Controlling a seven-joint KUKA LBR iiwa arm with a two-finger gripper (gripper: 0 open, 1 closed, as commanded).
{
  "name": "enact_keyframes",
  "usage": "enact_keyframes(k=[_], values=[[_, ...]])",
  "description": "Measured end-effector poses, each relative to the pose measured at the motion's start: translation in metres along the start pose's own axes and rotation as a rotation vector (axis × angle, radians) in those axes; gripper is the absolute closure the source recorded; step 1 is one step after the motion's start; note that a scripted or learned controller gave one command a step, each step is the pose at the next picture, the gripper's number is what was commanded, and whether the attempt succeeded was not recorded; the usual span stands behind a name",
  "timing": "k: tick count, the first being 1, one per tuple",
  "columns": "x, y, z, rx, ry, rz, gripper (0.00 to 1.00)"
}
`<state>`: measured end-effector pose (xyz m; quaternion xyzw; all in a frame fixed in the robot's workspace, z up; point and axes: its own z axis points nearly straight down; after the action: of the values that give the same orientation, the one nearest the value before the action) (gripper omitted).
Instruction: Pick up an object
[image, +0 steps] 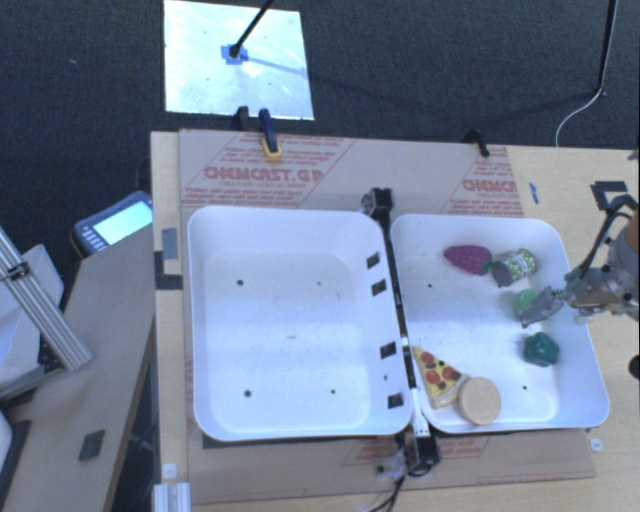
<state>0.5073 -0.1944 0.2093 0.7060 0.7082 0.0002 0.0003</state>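
Two shallow white plastic bins (290, 240). Contents: purple-magenta ridged lump (467, 259), dark green rounded piece (541, 348), tan disc (479, 400), yellow red-spotted pizza wedge (436, 374).

left bin (290, 330): open | right bin (580, 400): toys crowd right, front

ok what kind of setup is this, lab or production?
Likely a lab grasping bench: two white bins clamped to a cardboard-covered bench, toy food such as a pizza slice, and the gripper over the right bin.
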Motion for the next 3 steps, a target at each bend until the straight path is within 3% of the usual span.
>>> enact_keyframes(k=[1, 2, 3], values=[[0.003, -0.02, -0.143, -0.016, -0.006, -0.003, 0.0], [-0.009, 0.017, -0.314, -0.021, -0.009, -0.003, 0.0], [-0.008, 0.017, -0.316, -0.008, -0.004, -0.007, 1.0]])
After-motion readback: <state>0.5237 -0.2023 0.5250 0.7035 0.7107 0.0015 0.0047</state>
